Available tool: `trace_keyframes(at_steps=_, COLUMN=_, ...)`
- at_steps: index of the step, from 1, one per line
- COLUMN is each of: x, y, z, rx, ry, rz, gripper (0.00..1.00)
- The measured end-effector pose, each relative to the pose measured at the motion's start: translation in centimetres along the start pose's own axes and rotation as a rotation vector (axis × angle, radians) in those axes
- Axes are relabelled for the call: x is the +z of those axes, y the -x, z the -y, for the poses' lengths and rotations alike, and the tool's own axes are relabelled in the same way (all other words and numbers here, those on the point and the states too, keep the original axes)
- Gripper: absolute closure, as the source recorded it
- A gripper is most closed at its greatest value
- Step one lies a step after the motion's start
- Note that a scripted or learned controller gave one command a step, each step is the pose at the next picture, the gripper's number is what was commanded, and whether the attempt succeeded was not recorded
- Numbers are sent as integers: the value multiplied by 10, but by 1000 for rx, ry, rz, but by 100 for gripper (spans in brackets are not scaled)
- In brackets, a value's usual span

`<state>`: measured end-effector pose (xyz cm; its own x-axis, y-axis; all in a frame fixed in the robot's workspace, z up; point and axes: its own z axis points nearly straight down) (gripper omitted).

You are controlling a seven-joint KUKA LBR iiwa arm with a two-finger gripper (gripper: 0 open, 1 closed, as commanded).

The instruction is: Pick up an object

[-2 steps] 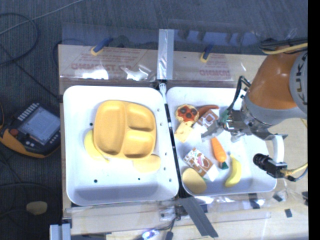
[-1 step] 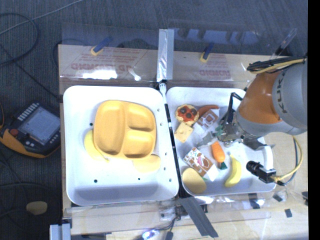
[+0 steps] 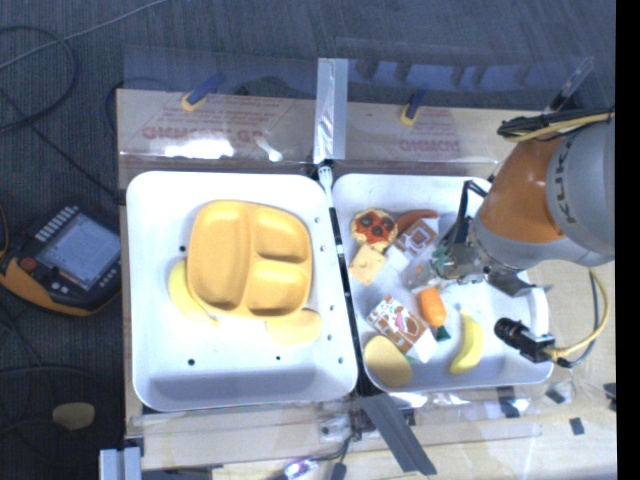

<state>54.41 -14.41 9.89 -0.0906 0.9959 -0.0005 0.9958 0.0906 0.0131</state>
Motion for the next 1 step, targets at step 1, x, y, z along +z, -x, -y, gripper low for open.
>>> trace_keyframes(at_steps=1, x=-136, y=-62, z=-41, rx=67, ry=-16, rz=1, gripper=100)
